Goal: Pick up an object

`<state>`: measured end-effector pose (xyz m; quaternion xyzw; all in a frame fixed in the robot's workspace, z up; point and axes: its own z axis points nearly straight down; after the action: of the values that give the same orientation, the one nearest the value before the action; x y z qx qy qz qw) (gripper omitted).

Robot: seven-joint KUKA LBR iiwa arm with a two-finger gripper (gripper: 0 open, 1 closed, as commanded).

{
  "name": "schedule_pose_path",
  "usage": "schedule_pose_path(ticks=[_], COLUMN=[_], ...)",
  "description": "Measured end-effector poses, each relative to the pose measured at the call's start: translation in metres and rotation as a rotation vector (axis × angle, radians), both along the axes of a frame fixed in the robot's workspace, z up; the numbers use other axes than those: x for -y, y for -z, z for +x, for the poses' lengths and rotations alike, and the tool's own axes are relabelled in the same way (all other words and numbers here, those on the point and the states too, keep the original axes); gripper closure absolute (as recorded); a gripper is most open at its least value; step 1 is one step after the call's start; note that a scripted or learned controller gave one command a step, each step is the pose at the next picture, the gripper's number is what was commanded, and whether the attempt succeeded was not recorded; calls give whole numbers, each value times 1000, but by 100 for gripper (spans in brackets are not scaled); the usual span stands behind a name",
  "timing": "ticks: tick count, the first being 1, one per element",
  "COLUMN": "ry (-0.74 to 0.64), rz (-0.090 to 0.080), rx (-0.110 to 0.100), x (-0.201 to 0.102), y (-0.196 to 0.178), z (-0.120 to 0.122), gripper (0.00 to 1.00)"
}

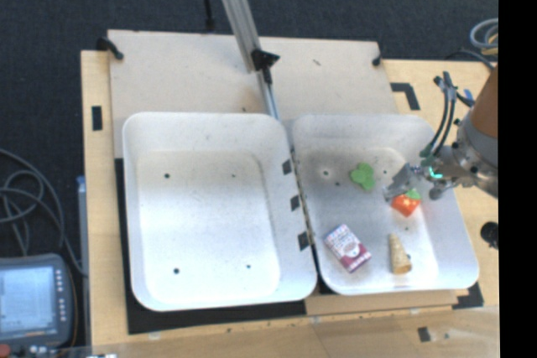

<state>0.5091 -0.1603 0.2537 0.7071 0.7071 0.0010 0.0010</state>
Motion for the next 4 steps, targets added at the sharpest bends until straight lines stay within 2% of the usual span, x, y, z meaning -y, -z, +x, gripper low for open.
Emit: schedule_pose_path(ticks=[1, 3, 4], ry=[2, 2, 9], rz=[-1, -2, -1], rx=[-7, -4, 3], x=[0, 13, 13], y=[61, 155, 142], z=[6, 2, 5], gripper=[0, 0, 100])
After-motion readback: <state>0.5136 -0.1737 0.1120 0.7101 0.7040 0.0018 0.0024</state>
